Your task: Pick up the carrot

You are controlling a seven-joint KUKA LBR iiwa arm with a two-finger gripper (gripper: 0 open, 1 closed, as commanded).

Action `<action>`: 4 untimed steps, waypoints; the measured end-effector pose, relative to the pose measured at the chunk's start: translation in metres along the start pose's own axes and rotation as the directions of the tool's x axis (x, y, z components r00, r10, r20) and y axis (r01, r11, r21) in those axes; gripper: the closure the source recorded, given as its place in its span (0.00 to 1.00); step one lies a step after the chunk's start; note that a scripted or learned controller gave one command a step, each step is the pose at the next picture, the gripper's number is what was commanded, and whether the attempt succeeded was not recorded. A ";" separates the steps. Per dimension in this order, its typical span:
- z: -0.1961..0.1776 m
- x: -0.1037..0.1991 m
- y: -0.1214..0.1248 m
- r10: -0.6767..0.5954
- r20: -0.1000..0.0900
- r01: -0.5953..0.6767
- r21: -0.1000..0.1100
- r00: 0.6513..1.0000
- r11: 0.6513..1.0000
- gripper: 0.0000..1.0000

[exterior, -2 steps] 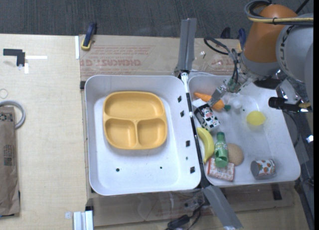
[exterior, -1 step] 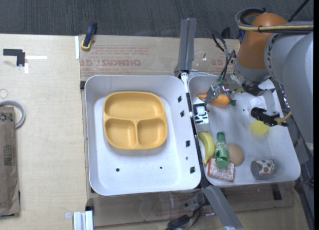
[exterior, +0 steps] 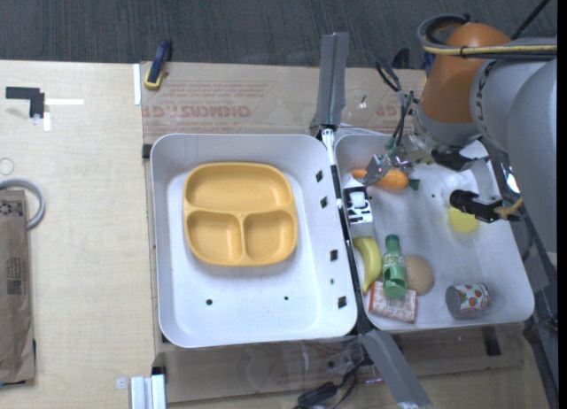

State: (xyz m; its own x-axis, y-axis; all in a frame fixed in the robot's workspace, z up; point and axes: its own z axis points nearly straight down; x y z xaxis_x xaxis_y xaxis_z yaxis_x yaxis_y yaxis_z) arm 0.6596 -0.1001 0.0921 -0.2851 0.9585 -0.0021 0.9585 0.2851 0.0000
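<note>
Camera view: carrot (exterior: pixel 391 179) near lemon (exterior: pixel 462 219), banana (exterior: pixel 369 262).

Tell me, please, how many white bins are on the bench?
2. The left bin holds a yellow divided tray. The right bin holds the carrot, a banana, a green bottle and other items, with the arm reaching in.

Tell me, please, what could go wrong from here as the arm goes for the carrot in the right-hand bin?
1. The small orange carrot lies near the far left corner of the right white bin, so the gripper may knock the wall or the divider.
2. The gripper sits over the carrot's end rather than its middle, so the carrot could slip or pivot out.
3. Loose cables hang beside the wrist and might snag.
</note>
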 end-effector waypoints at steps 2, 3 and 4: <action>-0.008 -0.001 -0.001 0.000 0.001 0.000 0.004 1.000 1.000 0.00; -0.008 -0.001 -0.001 0.000 0.001 0.000 0.004 1.000 1.000 0.00; -0.092 -0.023 -0.010 -0.067 0.000 0.067 -0.001 0.998 0.998 0.00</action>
State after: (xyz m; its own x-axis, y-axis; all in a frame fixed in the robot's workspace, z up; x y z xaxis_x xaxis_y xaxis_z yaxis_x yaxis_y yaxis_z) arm 0.6569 -0.1248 0.1843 -0.3487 0.9372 -0.0021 0.9372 0.3487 0.0004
